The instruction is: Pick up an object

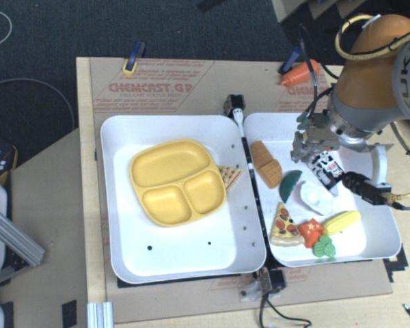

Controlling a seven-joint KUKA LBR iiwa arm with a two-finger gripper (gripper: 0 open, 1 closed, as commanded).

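In right bin, bread loaf (266, 163) lying diagonal

Only readable thing was the red print on the brown board (191, 80) under the bins. Along the top of the frame, above the left bin, it said "CHEMCAST GP" in big block letters, with a line of smaller red text over it that was too tiny to make out. The same print repeated toward the upper right, partly covered and unreadable. A little black-and-white item (326, 165) in the right bin had some markings, but they were too blurry to read.
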